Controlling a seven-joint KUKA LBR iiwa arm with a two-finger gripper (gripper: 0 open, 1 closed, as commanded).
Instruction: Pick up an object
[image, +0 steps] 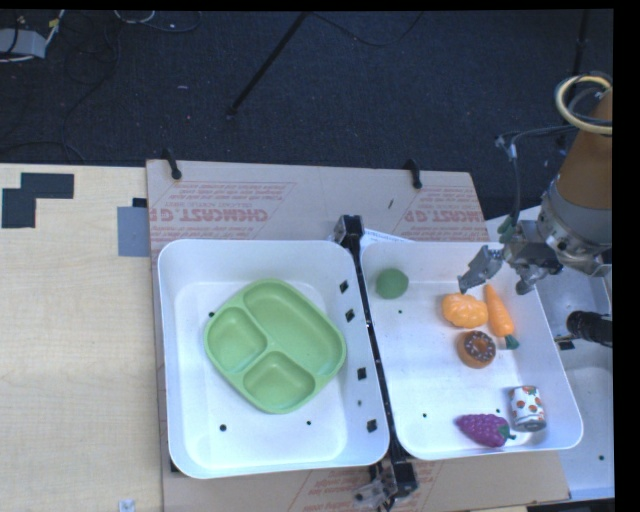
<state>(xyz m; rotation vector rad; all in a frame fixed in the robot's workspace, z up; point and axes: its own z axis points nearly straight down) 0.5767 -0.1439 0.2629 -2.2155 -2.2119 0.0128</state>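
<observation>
Left shallow white bin (190, 440): pale green three-compartment plastic tray (275, 344), central.

Right shallow white bin (420, 420): green ball (391, 283), far left; orange lumpy toy (465, 310) touching orange toy carrot (499, 313) on its right; brown toy doughnut (478, 348) just before them; purple toy grapes (484, 429) and patterned white can (527, 408), near right corner.

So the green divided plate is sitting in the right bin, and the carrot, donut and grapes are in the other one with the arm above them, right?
Not quite. The camera view shows the green divided plate in the left bin. The carrot, donut and grapes lie in the right bin, with the gripper above its far edge.
</observation>
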